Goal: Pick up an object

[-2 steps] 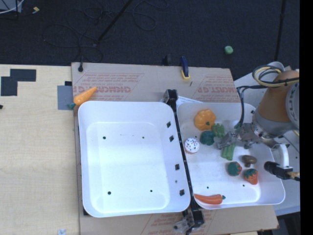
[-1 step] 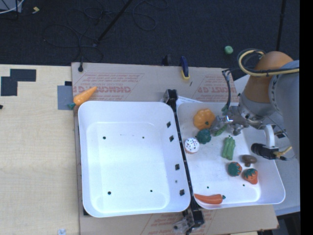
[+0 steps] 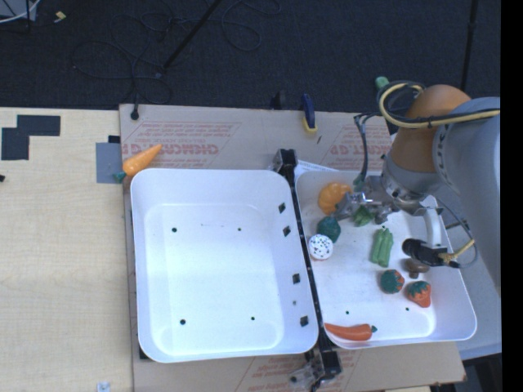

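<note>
The pale wooden surface (image 3: pixel 57 243) is carrying two white bins, with dark cable-strewn floor (image 3: pixel 245 39) lying beyond. The arm (image 3: pixel 458 153) is reaching in, its hand (image 3: pixel 362 209) hanging low in the right bin (image 3: pixel 458 321) beside the orange toy (image 3: pixel 333 195); its grip, I cannot tell.

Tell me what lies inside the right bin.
In the right bin: orange ball, teal lump, dotted white ball, green piece, red chili, strawberry. The gripper hides things beneath it.
</note>
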`<state>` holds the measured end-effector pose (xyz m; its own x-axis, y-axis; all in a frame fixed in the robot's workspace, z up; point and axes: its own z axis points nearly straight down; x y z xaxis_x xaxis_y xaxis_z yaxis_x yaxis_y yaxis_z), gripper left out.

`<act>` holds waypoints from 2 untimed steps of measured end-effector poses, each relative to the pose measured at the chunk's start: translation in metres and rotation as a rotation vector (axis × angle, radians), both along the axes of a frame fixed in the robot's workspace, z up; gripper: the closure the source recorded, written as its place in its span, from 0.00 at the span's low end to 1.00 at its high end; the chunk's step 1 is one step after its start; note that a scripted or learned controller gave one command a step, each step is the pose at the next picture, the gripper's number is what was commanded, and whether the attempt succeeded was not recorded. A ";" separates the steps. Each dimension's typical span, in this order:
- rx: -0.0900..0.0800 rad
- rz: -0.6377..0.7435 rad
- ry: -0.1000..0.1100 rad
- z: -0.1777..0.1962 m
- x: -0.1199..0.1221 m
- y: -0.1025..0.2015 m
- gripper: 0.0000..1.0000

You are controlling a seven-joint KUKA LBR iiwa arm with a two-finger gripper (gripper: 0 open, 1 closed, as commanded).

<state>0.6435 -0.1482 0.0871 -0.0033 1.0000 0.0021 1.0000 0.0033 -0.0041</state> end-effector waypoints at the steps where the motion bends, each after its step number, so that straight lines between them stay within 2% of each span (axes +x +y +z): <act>1: -0.004 -0.005 -0.003 0.001 0.000 -0.037 0.00; 2: -0.001 -0.002 -0.001 0.000 0.000 -0.022 0.00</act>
<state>0.6434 -0.1702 0.0874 -0.0017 1.0000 0.0008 1.0000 0.0017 -0.0033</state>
